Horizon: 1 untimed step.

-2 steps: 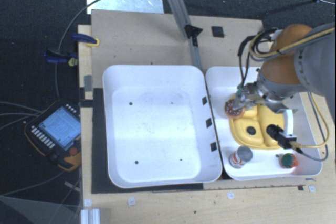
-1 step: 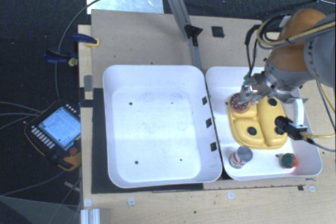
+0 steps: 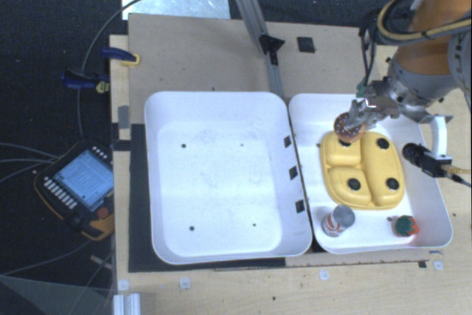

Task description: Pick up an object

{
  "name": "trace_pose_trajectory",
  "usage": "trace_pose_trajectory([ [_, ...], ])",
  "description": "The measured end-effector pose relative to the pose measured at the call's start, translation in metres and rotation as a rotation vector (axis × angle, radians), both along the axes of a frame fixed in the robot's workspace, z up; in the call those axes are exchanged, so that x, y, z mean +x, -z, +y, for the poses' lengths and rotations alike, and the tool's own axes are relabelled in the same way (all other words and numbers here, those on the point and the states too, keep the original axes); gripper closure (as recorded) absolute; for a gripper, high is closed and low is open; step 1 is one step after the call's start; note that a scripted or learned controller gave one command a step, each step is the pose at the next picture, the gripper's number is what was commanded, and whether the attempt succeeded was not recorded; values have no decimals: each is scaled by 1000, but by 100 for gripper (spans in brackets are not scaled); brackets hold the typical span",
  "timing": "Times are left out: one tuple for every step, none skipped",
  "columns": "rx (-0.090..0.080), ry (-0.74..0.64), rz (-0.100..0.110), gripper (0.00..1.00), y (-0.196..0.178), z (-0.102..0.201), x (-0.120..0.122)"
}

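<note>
Two shallow white bins sit side by side on the table; the hand [image 3: 352,122] hangs low over the right bin [image 3: 310,158], near its far edge. Directly beneath it lies a small brownish round object [image 3: 347,127], touching the far corner of a large yellow moulded plastic block [image 3: 363,167], whose long axis runs away from the hand toward the near rim. Whether the hand is spread or pinching, I cannot tell. A small grey-and-red piece [image 3: 338,220] and an orange-green one [image 3: 403,226] lie well apart, leaving open floor toward the left bin [image 3: 169,232].
</note>
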State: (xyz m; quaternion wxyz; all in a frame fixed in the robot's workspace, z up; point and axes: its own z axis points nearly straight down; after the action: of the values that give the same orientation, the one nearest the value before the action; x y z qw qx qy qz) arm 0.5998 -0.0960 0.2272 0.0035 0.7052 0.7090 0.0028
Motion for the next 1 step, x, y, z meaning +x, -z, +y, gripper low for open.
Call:
trace_pose_trajectory([
  [0,0,3,100,-45,0,1],
])
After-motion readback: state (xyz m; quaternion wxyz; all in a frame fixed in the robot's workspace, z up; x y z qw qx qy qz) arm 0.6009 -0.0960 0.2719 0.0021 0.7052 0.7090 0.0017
